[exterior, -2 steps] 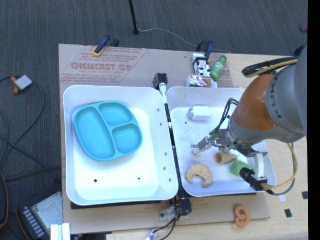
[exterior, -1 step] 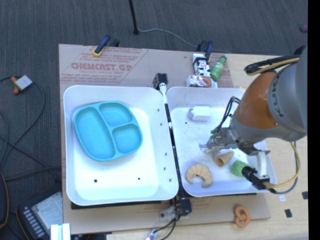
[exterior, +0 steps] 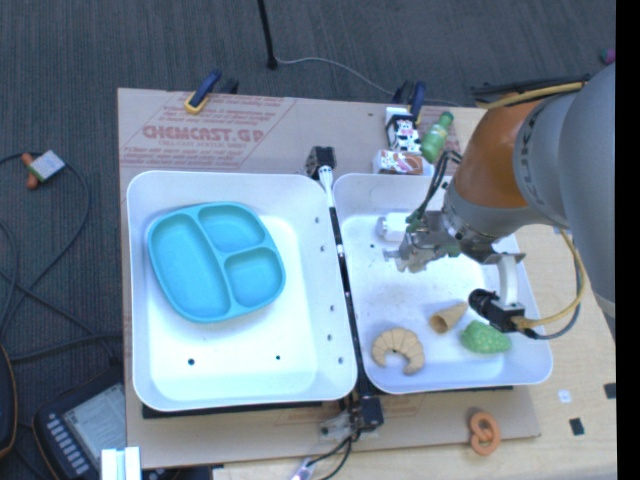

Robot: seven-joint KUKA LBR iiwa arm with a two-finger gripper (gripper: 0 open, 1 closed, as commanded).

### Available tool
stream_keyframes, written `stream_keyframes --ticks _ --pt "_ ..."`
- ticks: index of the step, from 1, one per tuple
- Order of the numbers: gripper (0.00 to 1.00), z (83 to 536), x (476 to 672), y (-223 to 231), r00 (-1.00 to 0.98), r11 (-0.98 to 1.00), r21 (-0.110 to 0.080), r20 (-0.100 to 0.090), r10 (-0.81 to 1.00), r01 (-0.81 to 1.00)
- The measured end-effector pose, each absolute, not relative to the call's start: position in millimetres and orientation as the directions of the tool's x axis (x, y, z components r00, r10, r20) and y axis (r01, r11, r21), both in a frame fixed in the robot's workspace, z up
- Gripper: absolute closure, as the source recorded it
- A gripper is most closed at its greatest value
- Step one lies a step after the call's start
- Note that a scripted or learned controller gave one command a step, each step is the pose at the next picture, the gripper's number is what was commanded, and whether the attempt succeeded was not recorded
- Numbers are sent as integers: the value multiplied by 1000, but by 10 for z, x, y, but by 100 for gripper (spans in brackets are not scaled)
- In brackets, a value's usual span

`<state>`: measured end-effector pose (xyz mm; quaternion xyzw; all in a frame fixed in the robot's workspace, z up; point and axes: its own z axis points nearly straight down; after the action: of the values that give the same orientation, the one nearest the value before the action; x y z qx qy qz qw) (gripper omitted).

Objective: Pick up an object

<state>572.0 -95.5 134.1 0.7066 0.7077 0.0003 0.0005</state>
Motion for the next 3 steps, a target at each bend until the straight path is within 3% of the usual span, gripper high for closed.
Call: stream_keyframes --ticks 1,2,3 --pt "100 1848 5747 -308 -2 2 1 1 1000 1000" --pt "100 2301 4834 245 -2 2 -2 1 1000 1000" --pt "100 2271 4832 892 -3 3 -2 0 1000 1000"
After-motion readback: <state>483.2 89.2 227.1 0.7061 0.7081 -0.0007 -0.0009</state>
